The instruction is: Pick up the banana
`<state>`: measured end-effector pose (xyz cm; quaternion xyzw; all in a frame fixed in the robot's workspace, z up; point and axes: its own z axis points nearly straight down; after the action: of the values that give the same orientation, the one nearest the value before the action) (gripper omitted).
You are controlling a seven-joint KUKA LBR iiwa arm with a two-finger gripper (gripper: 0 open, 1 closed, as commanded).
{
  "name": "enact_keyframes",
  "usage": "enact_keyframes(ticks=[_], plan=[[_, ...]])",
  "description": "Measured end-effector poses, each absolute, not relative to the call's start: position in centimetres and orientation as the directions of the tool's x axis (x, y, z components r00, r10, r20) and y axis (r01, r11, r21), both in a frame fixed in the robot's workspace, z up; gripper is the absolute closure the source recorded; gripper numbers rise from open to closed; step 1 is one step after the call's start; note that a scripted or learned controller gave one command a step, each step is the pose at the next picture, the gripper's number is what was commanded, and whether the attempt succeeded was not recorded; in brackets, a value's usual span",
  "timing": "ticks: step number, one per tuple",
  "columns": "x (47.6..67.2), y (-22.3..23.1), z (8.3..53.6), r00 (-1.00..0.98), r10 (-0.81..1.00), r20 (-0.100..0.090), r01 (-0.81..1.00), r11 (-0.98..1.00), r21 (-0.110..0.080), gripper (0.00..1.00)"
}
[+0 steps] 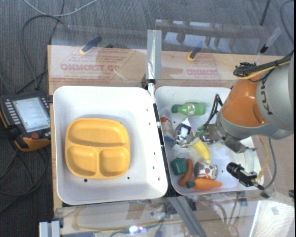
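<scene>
Gripper (200,138) low in the right bin (164,100), placed over the clutter for a grab; banana (203,151) lies just below the fingers, touching or nearly so, beside a can (205,170) and carrot (207,184); finger state: cannot tell.

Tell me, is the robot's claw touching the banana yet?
Cannot tell. In the camera view the gripper sits right at the banana's upper end in the right bin, but clutter and blur hide any contact or gap.
</scene>
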<state>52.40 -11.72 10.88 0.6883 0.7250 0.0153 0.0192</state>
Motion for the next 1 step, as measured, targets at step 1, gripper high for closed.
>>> enact_keyframes(ticks=[1], plan=[[52.66, -10.70, 12.11, -0.066, 0.998, 0.005, 0.997, 0.066, 0.049, 1.00]])
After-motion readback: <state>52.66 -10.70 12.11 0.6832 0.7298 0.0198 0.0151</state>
